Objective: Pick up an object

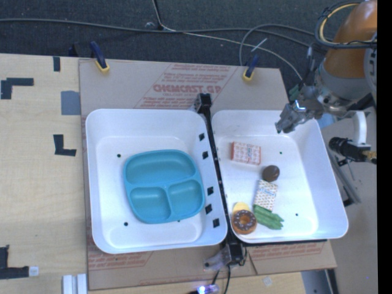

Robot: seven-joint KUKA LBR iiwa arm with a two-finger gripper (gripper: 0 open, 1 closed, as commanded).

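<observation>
The right bin [306, 164] holds several small items: a pink-and-white packet [245, 153], a dark brown round piece [271, 173], a patterned white packet [265, 195], a green bean pod [268, 217] and a chocolate donut [244, 222]. My gripper [286, 122] hangs over the bin's far right corner, above and to the right of the pink packet, with nothing visible in it. Its fingers are too small and dark to read.
The left bin [104, 133] carries a blue divided tray [163, 185]. A black divider [210, 164] runs between the bins. Two clamps [100, 60] [249, 71] pin the cardboard at the back. Cables trail behind the bench.
</observation>
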